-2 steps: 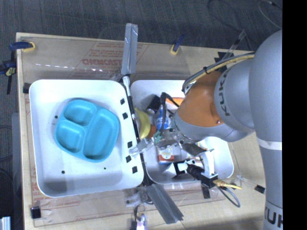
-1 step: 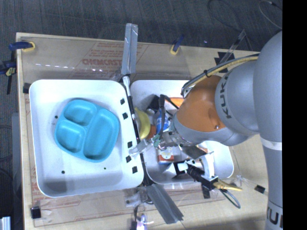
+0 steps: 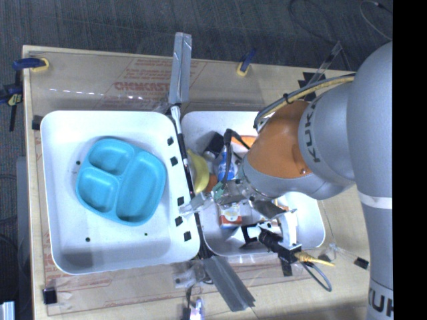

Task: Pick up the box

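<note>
In the right bin, a small white and orange box lies near the front left. My gripper is low in that bin, right over the box and hiding its top. I cannot see whether it grips the box. The grey arm with its orange band covers the middle and right of the bin.
The left bin holds a blue divided plate. Beside the gripper in the right bin lie a yellow banana-like thing, a small blue item and a black thing. An orange piece shows at the back.
</note>
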`<state>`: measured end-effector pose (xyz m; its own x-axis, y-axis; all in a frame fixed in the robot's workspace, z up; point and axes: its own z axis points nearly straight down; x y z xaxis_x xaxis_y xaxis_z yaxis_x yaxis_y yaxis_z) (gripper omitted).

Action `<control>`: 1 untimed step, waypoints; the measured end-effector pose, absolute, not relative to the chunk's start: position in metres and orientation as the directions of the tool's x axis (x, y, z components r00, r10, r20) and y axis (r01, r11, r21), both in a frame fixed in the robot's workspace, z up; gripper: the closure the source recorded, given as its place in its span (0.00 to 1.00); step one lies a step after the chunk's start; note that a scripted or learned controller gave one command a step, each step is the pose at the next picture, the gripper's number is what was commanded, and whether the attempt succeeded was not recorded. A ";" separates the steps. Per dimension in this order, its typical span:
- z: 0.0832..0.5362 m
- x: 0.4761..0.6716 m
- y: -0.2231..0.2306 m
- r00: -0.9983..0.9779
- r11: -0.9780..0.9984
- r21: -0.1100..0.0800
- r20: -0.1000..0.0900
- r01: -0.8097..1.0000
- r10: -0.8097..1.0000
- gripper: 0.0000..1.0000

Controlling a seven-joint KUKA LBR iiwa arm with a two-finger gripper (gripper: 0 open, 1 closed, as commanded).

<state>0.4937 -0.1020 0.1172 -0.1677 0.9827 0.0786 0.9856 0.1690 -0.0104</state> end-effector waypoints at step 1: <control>0.118 0.486 -0.097 -0.138 0.138 0.010 0.058 0.990 0.989 0.00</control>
<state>0.4862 -0.0971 0.1183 -0.1380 0.9887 0.0578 0.9904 0.1376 0.0104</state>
